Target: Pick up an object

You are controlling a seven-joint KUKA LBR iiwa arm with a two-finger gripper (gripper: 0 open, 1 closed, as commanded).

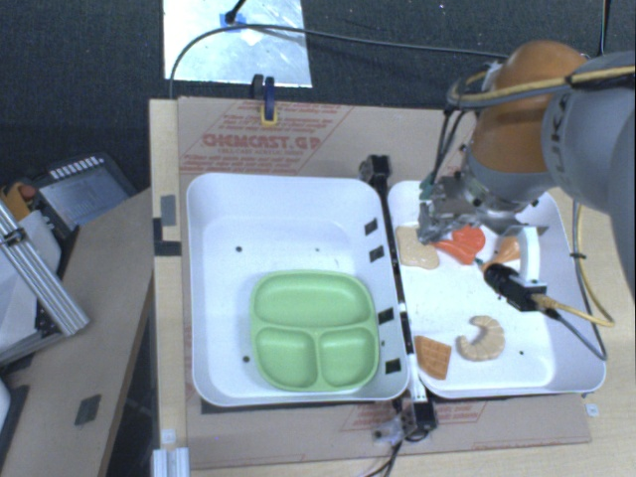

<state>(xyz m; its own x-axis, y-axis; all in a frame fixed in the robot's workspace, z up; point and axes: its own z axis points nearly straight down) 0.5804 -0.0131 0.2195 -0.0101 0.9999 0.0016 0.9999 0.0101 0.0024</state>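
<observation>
arm reaches in from the right, gripper low over the back-left corner of the right bin. can't tell how far the gripper is open, or whether it has hold of anything — its tip sits right where a pale beige food piece and a red-orange piece meet, touching or just above them. an orange-and-white piece lies just right of those. toward the front of that bin: a curled tan piece and a brown cracker-like wedge, near each other but apart. left bin holds a green divided tray at its front right.
</observation>
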